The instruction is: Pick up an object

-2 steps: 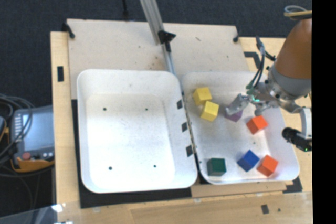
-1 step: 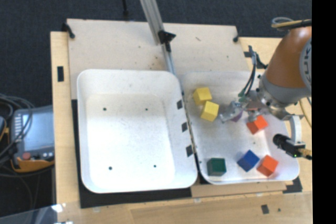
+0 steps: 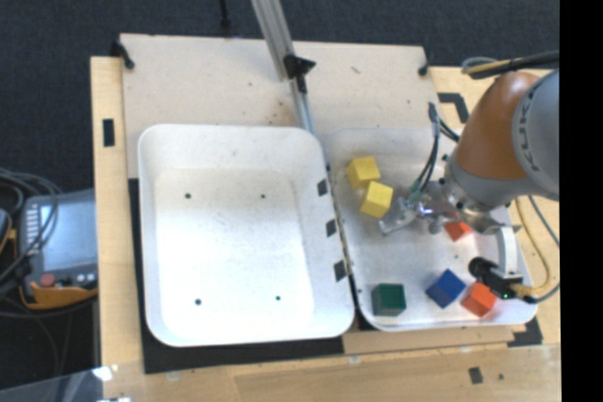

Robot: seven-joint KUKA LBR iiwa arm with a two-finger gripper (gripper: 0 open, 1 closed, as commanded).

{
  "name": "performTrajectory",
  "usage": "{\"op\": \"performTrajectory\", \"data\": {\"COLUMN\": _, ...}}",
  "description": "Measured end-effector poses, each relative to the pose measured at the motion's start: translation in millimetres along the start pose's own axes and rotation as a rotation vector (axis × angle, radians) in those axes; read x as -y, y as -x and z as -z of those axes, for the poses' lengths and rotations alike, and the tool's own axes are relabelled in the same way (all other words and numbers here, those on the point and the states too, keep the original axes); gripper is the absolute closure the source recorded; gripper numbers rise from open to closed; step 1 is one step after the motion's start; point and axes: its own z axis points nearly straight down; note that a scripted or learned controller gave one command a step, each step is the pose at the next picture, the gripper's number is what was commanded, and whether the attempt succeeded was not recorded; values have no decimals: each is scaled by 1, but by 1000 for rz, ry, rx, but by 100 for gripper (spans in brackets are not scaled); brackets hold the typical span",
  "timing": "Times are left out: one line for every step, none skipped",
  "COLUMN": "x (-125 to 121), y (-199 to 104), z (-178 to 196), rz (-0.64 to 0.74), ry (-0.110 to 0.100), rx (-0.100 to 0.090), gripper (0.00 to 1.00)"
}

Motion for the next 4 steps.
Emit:
{"op": "performTrajectory", "data": {"x": -1, "y": 2, "z": -25, "rz": 1, "ry": 7, "rx": 2, "gripper": 0}}
{"op": "performTrajectory", "data": {"x": -2, "y": 2, "z": -13, "rz": -6, "ry": 12, "rx": 0, "gripper": 100}}
{"op": "performTrajectory", "data": {"x": -3, "y": -5, "z": 48, "rz": 8, "ry": 11, "rx": 0, "gripper": 100}}
{"op": "performTrajectory", "data": {"x": -7, "y": -11, "z": 109, "rz": 9, "ry": 14, "rx": 1, "gripper": 100}}
